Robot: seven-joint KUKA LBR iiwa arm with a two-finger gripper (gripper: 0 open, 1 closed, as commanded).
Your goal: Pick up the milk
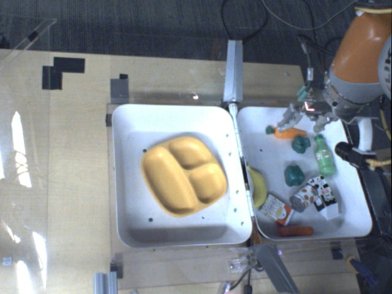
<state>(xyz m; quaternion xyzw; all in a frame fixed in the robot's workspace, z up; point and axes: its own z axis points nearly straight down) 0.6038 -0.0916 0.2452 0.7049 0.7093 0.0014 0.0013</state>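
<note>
The milk [323,194] is a small carton with black and white cow patches, lying near the front right of the right bin [361,222]. It touches a patterned can [302,199] on its left. My gripper [304,116] hangs over the back of the same bin, above an orange carrot [288,133], well behind the milk. Its fingers [288,119] are spread, with nothing between them. The orange band of the arm [362,41] rises at the upper right.
Around the milk lie a green bottle [324,155], two teal pieces [294,174], a juice box [274,208], a red sausage [296,230] and a yellow fruit [258,187]. A large yellow bread-like lump [184,175] sits in the left bin [128,225].
</note>
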